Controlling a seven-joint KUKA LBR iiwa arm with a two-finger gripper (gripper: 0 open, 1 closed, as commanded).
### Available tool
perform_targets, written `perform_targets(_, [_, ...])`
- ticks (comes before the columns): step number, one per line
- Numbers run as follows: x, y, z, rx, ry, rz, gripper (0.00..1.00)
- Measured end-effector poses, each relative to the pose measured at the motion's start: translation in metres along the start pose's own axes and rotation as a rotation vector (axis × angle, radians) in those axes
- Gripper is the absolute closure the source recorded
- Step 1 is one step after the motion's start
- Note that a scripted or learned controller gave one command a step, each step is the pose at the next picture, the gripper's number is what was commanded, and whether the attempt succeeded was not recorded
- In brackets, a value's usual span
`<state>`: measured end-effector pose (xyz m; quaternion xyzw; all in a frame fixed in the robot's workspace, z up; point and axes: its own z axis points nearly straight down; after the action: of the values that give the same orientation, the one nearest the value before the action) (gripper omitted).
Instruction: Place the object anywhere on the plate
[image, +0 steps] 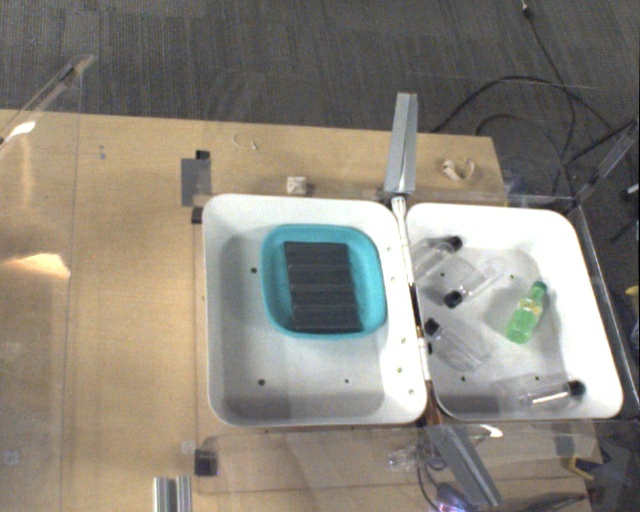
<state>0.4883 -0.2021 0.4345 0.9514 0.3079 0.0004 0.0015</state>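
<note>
A teal plate (372, 290) lies in the left white bin (230, 380), toward its back. A dark ribbed rectangular object (321, 287) rests flat in the middle of the plate. In the right bin (590, 300) lies a small green bottle (526, 313), tilted, together with several clear plastic bottles with black caps (452, 272).
A grey metal post (402, 150) stands at the back between the two bins. The bins sit on a wooden bench (110, 300) with clear shields at the left. Cables (520, 100) run over the floor at the back right.
</note>
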Motion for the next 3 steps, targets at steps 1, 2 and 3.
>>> perform_targets(1, [-0.0017, 0.0021, -0.0004, 0.0, 0.001, 0.127, 0.0])
perform_targets(2, [-0.0022, 0.0023, -0.0007, 0.0, 0.001, 0.264, 0.0])
perform_targets(3, [-0.0023, 0.0025, -0.0006, 0.0, 0.001, 0.393, 0.0])
